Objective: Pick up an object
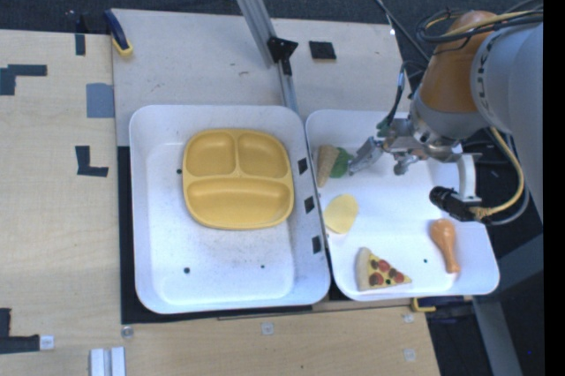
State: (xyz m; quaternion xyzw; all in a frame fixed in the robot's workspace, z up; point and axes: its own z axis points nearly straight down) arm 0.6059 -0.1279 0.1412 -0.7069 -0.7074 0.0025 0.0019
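- Yellow plastic marks the landmark: a divided tray (237, 178) with three compartments, lying in the upper middle of the left bin (159, 259).
- White and shallow, the right bin (481, 273) sits just right of the tray's bin, the two touching along their inner walls.
- Right of the tray, across those walls, a tan cone-shaped toy with a green end (330, 162) lies at the right bin's upper left corner.
- The end effector (362, 158) is right of the tray, its dark tips reaching leftward to touch or nearly touch the green end of the cone – whether the tips are apart or closed cannot be told, and nothing is seen held between them.
- A pale yellow round piece (341, 213) lies just right of the tray's lower right corner, inside the right bin.
- A pizza slice toy (380, 270) lies lower right of the tray, near the right bin's front wall.
- An orange drumstick toy (445, 244) lies far right of the tray, well apart from the pizza slice.
- The grey arm (503, 74) with its orange band stands far right of the tray – above the right bin's far edge.
- The wooden surface (53, 215) stretches left of the tray.
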